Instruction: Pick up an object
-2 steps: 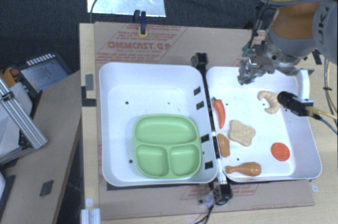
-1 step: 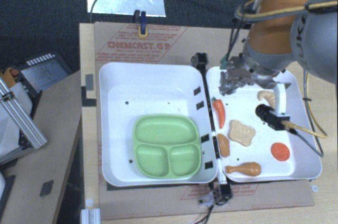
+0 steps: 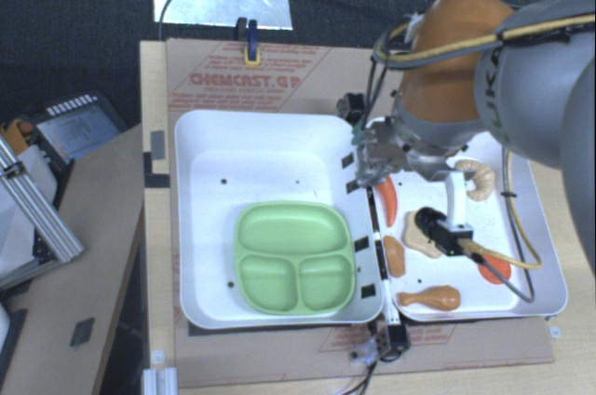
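Note:
My gripper (image 3: 374,171) hangs over the left edge of the right bin (image 3: 545,267), close to the divider between the two bins. Just below it and touching its tip lies a red chili pepper (image 3: 387,199), pointing down the bin. I cannot see whether the pepper sits between the fingers. Other pickable things in the right bin are an orange drumstick (image 3: 430,297) at the front, a small orange piece (image 3: 394,256), a tan flat piece (image 3: 417,241), a pale curled shrimp (image 3: 480,180) and a red-orange piece (image 3: 495,268).
The left bin (image 3: 200,197) holds a green divided plate (image 3: 293,255) at its front right. The grey arm with its orange band (image 3: 456,58) covers the back of the right bin. Cardboard (image 3: 251,76) lies under both bins.

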Controlling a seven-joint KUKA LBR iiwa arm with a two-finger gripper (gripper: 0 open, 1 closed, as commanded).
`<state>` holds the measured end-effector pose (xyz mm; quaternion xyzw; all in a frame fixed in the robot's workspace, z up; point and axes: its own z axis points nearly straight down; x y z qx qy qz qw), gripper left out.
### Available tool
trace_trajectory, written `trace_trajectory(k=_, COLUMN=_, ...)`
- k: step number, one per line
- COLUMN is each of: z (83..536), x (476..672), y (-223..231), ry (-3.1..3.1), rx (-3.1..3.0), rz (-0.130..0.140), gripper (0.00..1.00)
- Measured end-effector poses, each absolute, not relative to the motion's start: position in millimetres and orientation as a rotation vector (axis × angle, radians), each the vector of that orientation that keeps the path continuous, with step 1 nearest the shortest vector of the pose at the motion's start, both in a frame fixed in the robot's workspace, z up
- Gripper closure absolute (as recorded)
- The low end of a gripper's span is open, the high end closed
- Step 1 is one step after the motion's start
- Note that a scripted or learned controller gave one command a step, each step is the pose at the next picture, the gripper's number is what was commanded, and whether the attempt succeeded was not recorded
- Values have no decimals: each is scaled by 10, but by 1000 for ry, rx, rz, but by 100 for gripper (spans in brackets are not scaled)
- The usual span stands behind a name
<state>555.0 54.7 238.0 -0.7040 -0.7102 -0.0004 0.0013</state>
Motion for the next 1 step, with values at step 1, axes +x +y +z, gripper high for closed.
trace_trajectory(k=1, z=2292, x=5413, y=970, ry=-2230, rx=-2210, rz=-2, gripper=100)
